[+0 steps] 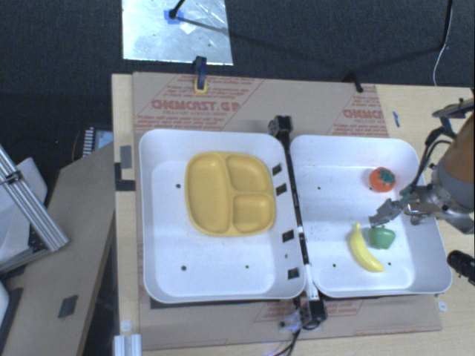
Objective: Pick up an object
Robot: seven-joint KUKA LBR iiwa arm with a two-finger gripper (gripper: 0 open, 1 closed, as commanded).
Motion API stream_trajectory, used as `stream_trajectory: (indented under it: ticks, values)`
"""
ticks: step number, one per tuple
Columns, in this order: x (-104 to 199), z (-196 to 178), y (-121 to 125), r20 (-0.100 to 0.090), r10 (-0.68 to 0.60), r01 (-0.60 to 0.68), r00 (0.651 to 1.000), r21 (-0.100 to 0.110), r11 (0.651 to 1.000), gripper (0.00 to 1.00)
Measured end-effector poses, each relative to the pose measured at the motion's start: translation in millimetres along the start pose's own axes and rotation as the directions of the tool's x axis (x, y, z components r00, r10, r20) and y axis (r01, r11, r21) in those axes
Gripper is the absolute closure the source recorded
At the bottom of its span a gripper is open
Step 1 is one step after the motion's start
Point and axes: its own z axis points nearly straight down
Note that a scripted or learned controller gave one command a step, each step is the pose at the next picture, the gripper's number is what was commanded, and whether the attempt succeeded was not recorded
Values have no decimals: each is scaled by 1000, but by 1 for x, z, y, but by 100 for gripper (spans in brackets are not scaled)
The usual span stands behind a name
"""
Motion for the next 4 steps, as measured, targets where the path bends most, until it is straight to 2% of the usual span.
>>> stream_trajectory:
  ticks: [1, 2, 3, 4]
  values:
    - [6, 61, -2, -2, 2, -2, 1000, 5, 1000, 0]
    - [6, 102, 5, 1, 3, -3, 1000, -19, 1000, 0]
    - [5, 89, 7, 4, 4, -4, 1000, -24, 1000, 100]
    - [-1, 44, 11, 2, -1, 1, 1000, -4, 1000, 100]
